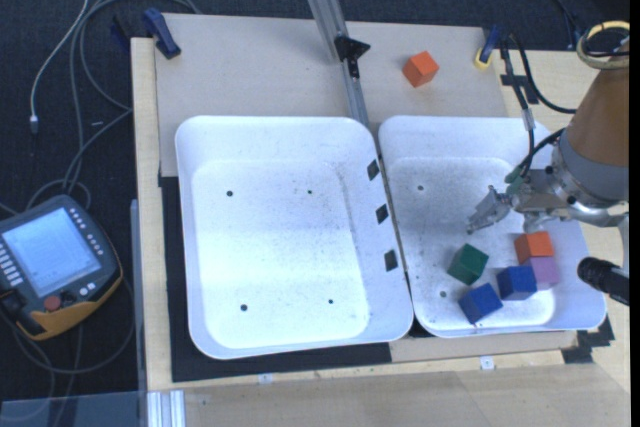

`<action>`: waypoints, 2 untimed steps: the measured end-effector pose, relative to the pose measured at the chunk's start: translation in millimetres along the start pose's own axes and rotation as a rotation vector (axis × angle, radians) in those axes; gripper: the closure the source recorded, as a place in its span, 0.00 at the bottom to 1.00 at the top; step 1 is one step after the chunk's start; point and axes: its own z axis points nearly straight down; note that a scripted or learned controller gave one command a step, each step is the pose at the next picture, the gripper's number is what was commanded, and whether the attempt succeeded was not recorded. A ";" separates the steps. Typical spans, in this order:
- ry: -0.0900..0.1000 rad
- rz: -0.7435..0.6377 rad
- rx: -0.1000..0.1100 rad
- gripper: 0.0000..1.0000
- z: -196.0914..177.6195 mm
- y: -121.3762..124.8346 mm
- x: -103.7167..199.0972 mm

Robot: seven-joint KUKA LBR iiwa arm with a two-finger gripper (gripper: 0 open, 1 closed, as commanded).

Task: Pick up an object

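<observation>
On the bench (250, 80), two shallow white bins sit side by side: the left bin (285, 235) and the right bin (440, 165). From the right, the grey arm (600, 130) with its orange band reaches over the right bin, and its claw (488, 212) hangs above the bin floor; whether it is released or clenched cannot be told, and nothing shows between its tips. Just below the claw lies a green cube (467, 264). Toward the near right corner cluster an orange block (534, 245), a pink block (544, 270) and two blue cubes (517, 282) (481, 302). Behind the bins, an orange cube (421, 68) rests on the bench.
</observation>
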 end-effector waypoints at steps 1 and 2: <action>-0.006 0.002 -0.016 0.00 101.5 -3.2 20.0; -0.016 0.006 -0.025 0.00 109.1 6.7 24.9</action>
